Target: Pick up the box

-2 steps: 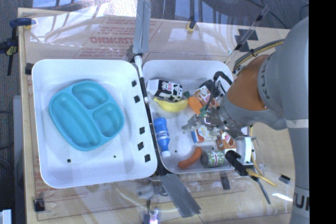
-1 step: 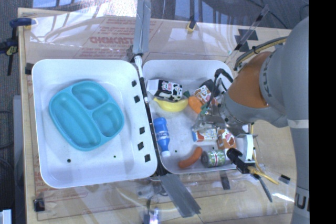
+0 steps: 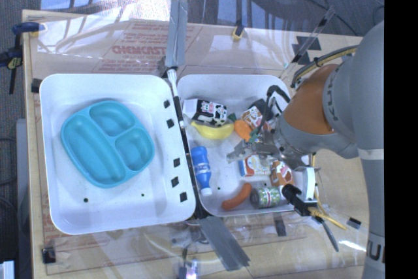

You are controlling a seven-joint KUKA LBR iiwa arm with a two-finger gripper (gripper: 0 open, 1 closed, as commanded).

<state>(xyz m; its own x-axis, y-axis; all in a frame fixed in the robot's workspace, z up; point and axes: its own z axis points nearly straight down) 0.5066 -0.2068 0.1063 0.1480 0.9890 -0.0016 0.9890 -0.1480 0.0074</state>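
Both bins (image 3: pixel 104 219) look like smooth, glossy white plastic — the blue divided tray (image 3: pixel 108 142) matt plastic.

Red print on the clear sheet (image 3: pixel 140 42) behind the bins: big line reads roughly "CHEMCAST", letters upside-down or mirrored from this angle, so not certain; smaller red lines above and below it, too faint to read. Box (image 3: pixel 211 112) in the right bin: black-and-white cow-patch pattern, no legible words. Blue bottle (image 3: pixel 200 168): white label area, text too small. Can (image 3: pixel 266 197): green label, print unreadable. Cartons (image 3: pixel 262 168) under the arm: orange, red and white graphics, lettering blurred. Arm (image 3: pixel 339 101): dark marks on the grey link, partly cut off, not legible.
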